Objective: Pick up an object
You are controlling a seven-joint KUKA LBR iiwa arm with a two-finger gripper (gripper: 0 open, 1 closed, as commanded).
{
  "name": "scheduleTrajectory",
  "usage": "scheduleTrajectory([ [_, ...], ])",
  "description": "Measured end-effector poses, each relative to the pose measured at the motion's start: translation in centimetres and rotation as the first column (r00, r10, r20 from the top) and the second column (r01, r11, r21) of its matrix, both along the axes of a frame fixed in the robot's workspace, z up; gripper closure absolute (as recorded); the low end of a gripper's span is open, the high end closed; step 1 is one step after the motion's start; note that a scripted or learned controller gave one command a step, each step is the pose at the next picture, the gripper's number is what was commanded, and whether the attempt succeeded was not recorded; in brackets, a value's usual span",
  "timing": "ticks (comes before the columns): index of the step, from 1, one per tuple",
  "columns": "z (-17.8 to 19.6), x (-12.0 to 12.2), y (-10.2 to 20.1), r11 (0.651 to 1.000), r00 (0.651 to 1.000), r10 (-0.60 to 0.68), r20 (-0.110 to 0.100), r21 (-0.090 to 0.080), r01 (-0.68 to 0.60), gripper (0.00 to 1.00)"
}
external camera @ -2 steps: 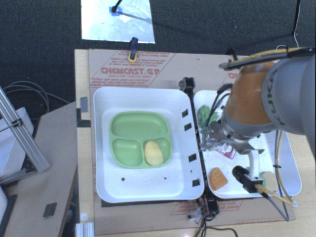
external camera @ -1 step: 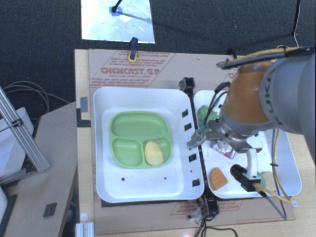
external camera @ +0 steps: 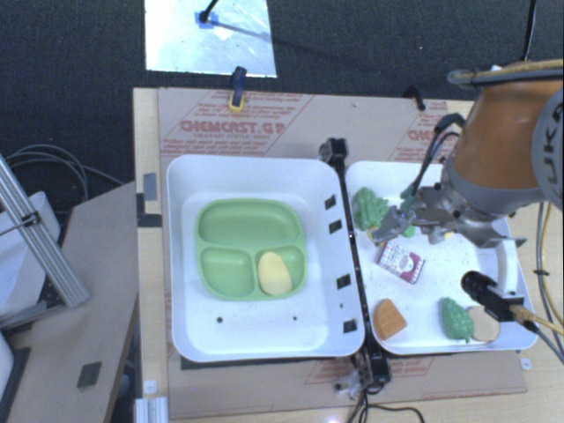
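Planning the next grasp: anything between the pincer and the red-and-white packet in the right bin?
Nothing visible. The pincer hangs just up-left of the red-and-white packet, bare white bin floor between them. The green leafy toy sits on the pincer's far side, off that path.

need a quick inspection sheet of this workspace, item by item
surface: two white bins side by side, left bin, right bin, on a bench
job's things: green divided plate in left bin with a yellow piece in its lower right compartment; right bin has a green toy, red and white packet, orange piece, second green toy
clutter: black clips on the divider
grippers: gripper over the right bin, beside the green toy
cables: grey cables at left
surroundings: shiny sheet on dark floor
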State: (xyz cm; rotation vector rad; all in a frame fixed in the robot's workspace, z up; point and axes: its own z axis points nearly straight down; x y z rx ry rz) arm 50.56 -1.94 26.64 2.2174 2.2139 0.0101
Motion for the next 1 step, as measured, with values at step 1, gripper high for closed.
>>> scheduleTrajectory([
  [1, -4.65, -1.76, 7.60, 1.000, 1.000, 0.013, -0.012, 0.004, -0.013, 0.00],
])
